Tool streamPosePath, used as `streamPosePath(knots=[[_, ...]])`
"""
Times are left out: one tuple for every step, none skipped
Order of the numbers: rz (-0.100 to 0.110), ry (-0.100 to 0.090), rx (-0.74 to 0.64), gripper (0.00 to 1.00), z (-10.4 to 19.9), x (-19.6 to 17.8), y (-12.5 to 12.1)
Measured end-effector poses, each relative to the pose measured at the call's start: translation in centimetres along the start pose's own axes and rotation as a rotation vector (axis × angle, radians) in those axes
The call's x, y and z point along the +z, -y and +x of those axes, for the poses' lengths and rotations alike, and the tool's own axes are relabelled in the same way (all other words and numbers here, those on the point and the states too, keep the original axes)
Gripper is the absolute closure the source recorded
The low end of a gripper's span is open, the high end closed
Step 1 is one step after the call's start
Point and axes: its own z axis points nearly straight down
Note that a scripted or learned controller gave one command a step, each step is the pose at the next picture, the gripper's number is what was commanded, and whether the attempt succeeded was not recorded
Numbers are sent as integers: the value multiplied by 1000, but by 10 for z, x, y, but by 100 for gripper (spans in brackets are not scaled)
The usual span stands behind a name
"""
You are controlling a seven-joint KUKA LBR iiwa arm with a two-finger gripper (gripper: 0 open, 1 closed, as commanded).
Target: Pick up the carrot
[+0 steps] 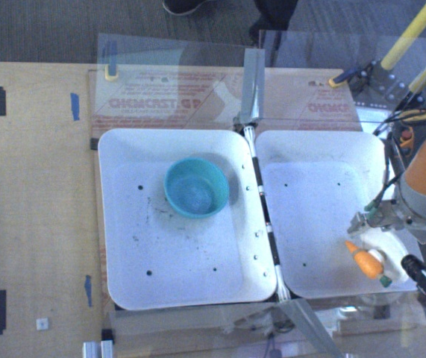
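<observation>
Right bin: carrot just below tool.

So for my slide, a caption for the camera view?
Gripper poised above the carrot in the right bin; teal bowl in the left.

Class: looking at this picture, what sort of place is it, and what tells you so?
Probably a robotics lab: two white bins on a wooden bench, a robot arm reaching in, and a toy carrot beside it.
</observation>
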Motion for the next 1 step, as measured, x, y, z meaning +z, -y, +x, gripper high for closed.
streamPosePath(knots=[[-2, 1, -1, 0, 0, -1, -1]])
